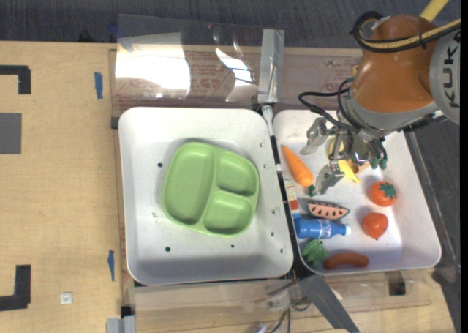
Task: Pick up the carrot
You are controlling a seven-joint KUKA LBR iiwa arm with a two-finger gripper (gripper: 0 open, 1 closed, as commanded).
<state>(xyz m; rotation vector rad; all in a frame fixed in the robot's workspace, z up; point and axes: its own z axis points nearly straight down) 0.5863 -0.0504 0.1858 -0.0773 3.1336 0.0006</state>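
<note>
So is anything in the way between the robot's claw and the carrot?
Nothing visible. The gripper hangs over the right bin, just right of the carrot, with bare bin floor between them. The watermelon slice and blue bottle lie nearer the camera, out of the way.

One fixed camera, high above the bench (51, 178), looking down at a slant; both white bins in frame, left bin (139, 178) and right bin (409, 236) side by side; arm (395, 61) entering from right; medium distance.
</note>
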